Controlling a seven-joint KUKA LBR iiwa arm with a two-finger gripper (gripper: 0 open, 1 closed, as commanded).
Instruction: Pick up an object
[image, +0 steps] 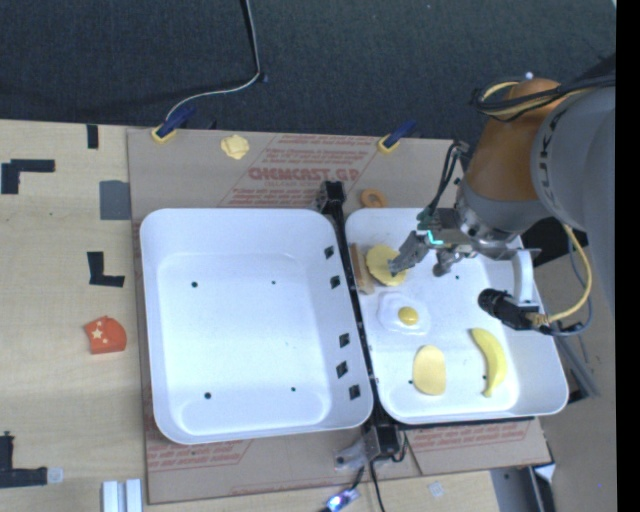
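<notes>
1. The gripper (422, 258) hangs over the back of the right bin (545, 400), its fingers (403, 263) spread apart.
2. One finger tip touches the near edge of a yellow disc (379, 264); nothing sits between the fingers.
3. The disc lies against that bin's left wall.
4. Nearer the front of that bin lie a fried egg (406, 317), a lemon (430, 371) and a banana (491, 361)

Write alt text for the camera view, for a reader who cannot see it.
A grey robot arm reaches from the right, its claw open above a round yellow piece at the right bin's far left corner. That bin also holds a fried egg, a yellow oval and a banana.
</notes>
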